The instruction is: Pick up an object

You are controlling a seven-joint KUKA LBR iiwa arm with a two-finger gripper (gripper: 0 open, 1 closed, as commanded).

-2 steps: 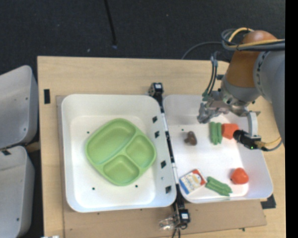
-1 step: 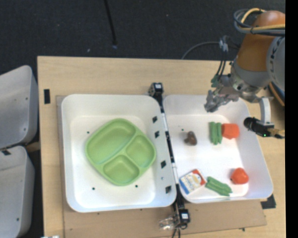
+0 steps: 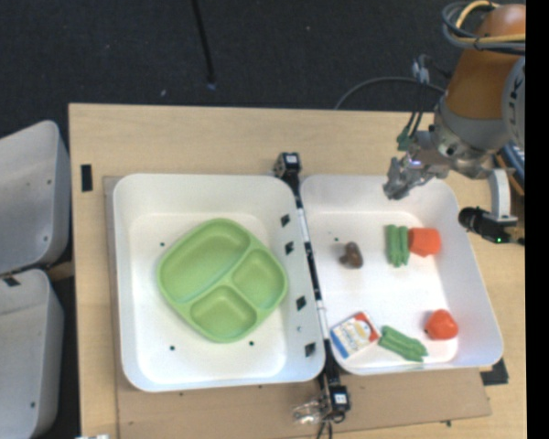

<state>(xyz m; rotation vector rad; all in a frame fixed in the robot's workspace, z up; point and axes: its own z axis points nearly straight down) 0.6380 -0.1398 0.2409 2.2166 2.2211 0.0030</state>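
Right bin (image 3: 467, 273): brown lump (image 3: 351, 255) centre-left; green pod (image 3: 397, 245) touching orange block (image 3: 425, 241); red ball (image 3: 441, 325), second pod (image 3: 403, 343), carton (image 3: 353, 335) along lower edge. Left bin (image 3: 128, 337): green tray (image 3: 221, 279). Gripper (image 3: 400, 183) above right bin's upper edge, holding nothing; fingers' state cannot be told.

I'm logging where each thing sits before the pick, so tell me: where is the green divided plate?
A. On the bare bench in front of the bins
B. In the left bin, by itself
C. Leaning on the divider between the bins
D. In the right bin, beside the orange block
B: the green divided plate lies flat on the floor of the left bin, while the orange block and the other small things sit in the right bin.
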